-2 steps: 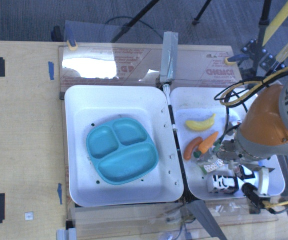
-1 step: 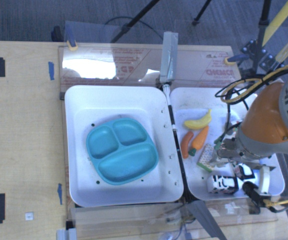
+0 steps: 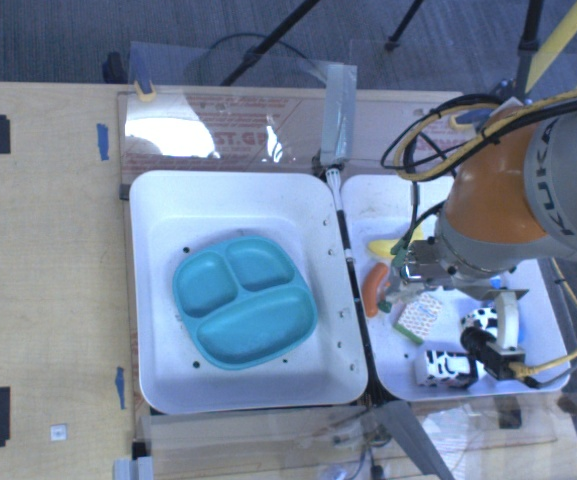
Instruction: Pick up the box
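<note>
The arm hangs low over the right bin, gripper above the box at lower right, seemingly lined up for a grab. Whether it grips anything, I cannot tell.

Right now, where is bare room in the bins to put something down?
Left bin: bare strips all around the tray, widest along the top. Right bin: crowded, with the carrot, box and arm.

You can read part of the brand, "KU", in dark letters on the grey robot arm. The faint red print on the clear plastic sheet is too blurred to read.
</note>
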Controlling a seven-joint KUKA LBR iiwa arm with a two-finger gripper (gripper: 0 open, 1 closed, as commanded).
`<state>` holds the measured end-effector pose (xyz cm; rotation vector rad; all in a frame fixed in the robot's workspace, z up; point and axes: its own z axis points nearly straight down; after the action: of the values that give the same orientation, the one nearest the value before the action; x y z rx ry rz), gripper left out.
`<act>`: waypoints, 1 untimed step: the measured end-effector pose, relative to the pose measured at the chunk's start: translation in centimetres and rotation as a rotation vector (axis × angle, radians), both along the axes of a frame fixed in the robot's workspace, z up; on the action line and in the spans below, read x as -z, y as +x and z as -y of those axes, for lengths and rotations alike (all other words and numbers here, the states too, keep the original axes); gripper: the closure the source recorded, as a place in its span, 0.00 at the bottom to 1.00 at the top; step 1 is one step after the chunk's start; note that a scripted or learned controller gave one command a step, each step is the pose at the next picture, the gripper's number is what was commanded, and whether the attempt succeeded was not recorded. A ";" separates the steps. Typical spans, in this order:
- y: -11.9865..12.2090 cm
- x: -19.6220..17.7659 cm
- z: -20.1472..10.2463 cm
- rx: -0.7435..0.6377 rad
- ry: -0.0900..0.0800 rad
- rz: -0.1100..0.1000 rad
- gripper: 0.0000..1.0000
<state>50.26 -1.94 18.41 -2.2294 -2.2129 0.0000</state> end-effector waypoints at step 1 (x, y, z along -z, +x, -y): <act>0.0 0.0 0.0 0.001 0.000 0.000 0.00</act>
<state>50.26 -1.97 18.41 -2.2301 -2.2124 -0.0001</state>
